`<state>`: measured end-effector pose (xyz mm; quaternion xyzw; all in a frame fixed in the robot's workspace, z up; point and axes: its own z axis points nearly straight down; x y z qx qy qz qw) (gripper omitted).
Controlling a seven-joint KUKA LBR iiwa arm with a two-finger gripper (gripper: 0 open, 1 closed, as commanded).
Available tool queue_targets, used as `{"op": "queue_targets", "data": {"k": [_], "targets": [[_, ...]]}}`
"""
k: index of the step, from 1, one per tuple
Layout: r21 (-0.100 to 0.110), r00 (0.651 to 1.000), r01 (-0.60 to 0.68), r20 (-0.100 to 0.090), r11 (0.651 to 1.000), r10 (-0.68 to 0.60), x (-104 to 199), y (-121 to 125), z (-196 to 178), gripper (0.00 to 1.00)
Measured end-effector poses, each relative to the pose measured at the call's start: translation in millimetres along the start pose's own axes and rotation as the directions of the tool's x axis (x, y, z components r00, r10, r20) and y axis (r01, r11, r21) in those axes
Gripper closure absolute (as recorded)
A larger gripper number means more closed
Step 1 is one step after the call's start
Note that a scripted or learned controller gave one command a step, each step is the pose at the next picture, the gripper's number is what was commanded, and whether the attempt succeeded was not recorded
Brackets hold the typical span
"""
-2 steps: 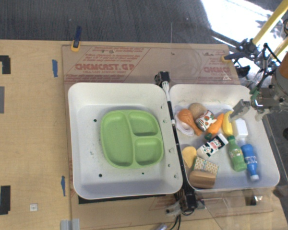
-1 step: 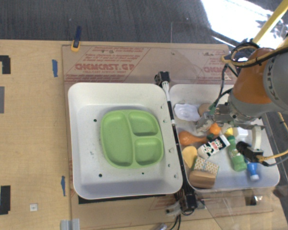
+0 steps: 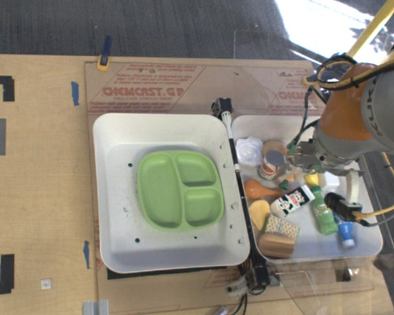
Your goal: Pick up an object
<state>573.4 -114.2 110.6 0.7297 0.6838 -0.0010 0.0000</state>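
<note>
We see two white bins side by side on the bench. The left bin point(image 3: 111, 195) holds a big green tray point(image 3: 180, 189) with three parts. The right bin point(image 3: 371, 241) is packed with small things.

The grey and orange arm point(image 3: 358, 120) reaches in from the right and hangs low over the far part of the right bin. The gripper point(image 3: 302, 159) is down among the things there, but we cannot tell if it is open or closed, or if it has hold of anything.

Right by it are a small can point(image 3: 271, 163) and a clear cup point(image 3: 249, 151). Nearer to us lie an orange carrot point(image 3: 259, 189), a black and white carton point(image 3: 294, 201), a green bottle point(image 3: 325, 218), and a brown block point(image 3: 277, 243).

We think the crowding is the risk. The things touch each other, so the claw could land on two at once, push one away, or close on nothing. The round can could also roll and slip out.
</note>
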Motion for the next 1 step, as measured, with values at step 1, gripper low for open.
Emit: {"op": "queue_targets", "data": {"k": [1], "targets": [[-0.008,0.999,0.053,-0.001,0.999,-0.053,27.6,38.7,-104.7,1.00]]}}
